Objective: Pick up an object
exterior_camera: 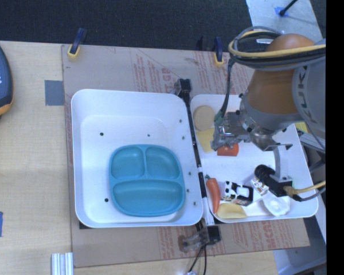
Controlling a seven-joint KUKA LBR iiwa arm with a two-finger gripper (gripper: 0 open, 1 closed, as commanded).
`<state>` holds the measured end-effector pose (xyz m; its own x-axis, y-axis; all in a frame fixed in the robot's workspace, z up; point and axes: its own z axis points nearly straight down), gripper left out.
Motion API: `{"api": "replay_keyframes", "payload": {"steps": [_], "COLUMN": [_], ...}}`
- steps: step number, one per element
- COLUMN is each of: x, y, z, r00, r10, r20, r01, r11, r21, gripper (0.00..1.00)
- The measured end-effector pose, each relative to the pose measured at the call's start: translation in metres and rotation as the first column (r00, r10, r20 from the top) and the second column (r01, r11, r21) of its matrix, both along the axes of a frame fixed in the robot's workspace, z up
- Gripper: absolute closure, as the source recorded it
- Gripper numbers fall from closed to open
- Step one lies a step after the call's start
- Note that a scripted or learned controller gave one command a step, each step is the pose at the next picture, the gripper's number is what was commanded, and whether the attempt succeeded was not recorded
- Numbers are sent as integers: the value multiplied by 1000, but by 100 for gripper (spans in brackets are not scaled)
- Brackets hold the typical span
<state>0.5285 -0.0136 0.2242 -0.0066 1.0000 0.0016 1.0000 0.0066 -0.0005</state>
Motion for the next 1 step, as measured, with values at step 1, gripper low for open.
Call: {"api": "replay_keyframes", "payload": {"steps": [1], "x": [13], "y": [58], "z": [7], "r00": [1000], "r10": [2], "r20": [0], "r01": [-2], "r11": [1000], "r21": [-1], "gripper": [100]}}
